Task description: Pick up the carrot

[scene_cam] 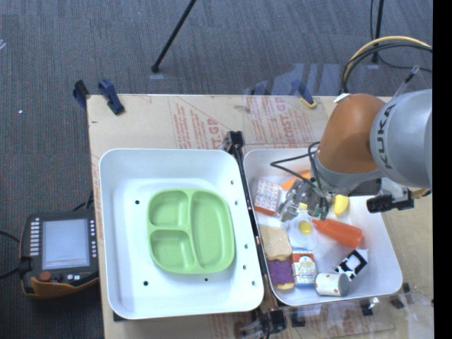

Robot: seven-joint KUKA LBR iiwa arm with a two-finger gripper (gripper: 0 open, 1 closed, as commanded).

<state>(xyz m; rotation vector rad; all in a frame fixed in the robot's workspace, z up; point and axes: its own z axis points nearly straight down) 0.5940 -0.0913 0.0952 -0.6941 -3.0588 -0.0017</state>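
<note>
The carrot (338, 232) is a long orange piece lying flat in the right bin (390, 258), pointing toward the bin's right side. My gripper (300, 205) hangs low over the middle of that bin, just up and to the left of the carrot's thick end, with nothing seen between its fingers. A smaller orange piece (289, 184) peeks out behind the gripper.
Around the carrot lie a yellow piece (341, 204), a fried egg (305, 227), a bread slice (275, 242), a red-and-white packet (267, 195), a small box (304, 267), a purple item (282, 273), a white cup (331, 284) and a black-and-white item (351, 262). The left bin (116, 189) holds a green divided plate (191, 230).
</note>
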